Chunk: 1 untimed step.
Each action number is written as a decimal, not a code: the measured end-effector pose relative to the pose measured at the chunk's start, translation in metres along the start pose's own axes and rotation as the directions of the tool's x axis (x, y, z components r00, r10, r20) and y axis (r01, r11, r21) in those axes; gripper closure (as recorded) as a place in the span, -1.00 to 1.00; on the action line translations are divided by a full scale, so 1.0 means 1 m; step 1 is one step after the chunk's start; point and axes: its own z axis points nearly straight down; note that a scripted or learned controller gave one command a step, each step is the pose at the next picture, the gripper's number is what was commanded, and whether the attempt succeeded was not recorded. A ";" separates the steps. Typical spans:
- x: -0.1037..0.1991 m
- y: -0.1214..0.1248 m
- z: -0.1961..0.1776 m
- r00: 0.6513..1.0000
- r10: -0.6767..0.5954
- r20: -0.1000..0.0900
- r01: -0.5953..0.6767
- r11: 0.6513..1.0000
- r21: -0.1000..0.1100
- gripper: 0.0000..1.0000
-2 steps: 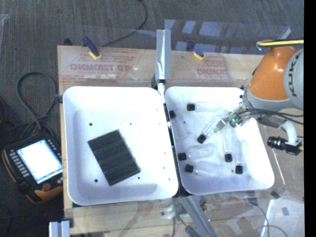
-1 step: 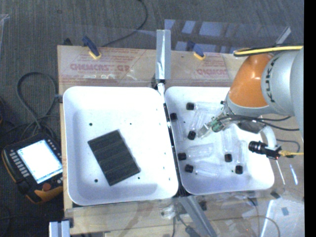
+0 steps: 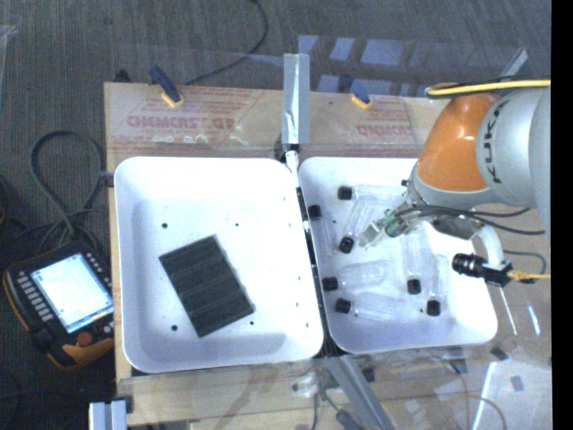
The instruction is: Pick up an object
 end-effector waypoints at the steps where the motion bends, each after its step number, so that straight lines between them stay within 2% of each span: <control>1: 0.002 0.098 -0.078 0.977 0.212 0.003 -0.212 0.977 0.001 1.00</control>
